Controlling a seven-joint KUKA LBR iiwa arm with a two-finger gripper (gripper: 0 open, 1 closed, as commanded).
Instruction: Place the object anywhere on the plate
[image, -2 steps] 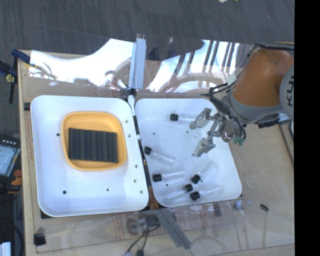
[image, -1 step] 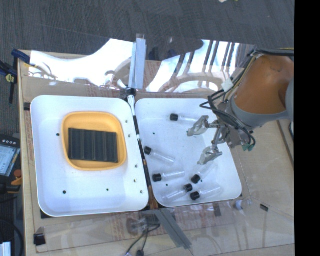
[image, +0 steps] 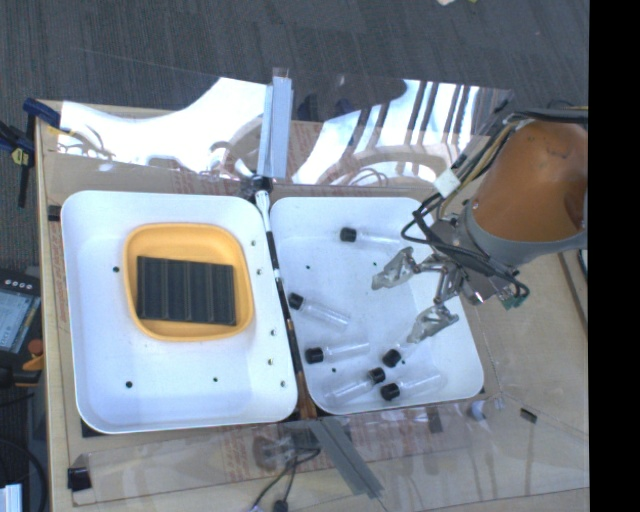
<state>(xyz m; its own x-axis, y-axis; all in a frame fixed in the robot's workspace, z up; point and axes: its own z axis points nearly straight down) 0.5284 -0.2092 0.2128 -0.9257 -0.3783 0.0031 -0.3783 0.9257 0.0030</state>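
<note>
Right bin: clear vials faint | pincer spread wide, holding nothing | plate left

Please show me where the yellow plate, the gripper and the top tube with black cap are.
yellow plate (image: 150, 240): camera view, on its rim.
gripper (image: 412, 297): camera view, midway between fingertips.
top tube (image: 349, 235): camera view, on its black cap.
</note>
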